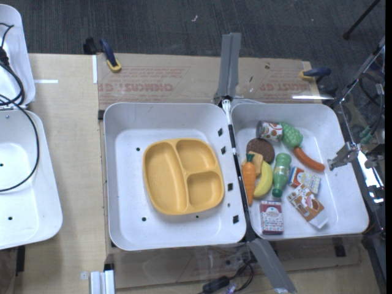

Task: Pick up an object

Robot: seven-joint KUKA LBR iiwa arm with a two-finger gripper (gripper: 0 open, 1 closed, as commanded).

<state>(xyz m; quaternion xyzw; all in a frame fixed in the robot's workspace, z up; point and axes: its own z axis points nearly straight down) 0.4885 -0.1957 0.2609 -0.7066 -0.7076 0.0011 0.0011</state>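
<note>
Right bin [352,222] is loaded with the pick candidates, all lying loose on the floor. They are bunched toward its left wall, as if tipped in rather than arranged.

- carrot [248,177], banana [264,180] and green bottle [281,173] are packed side by side, touching. A clean grasp there is judged hard.
- brown disc [261,147] is pressed against the carrot top; can [268,130] and green veg [291,136] are set at the far end.
- sausage [309,159] is lying apart from its neighbours. It is judged the easiest target, with room on both sides.
- red box [271,217] and two snack packets [304,199] are lying flat near the front rim. A pinch on something that flat is likely to slip.

Left bin [116,164] is taken up by a yellow divided tray [182,176], set at a slant.

Metal hardware [346,158] is seen at the right bin's right rim, above the floor and touching nothing. Claw state cannot be told. Nothing is seen lifted, so the pick is judged not yet done.
</note>
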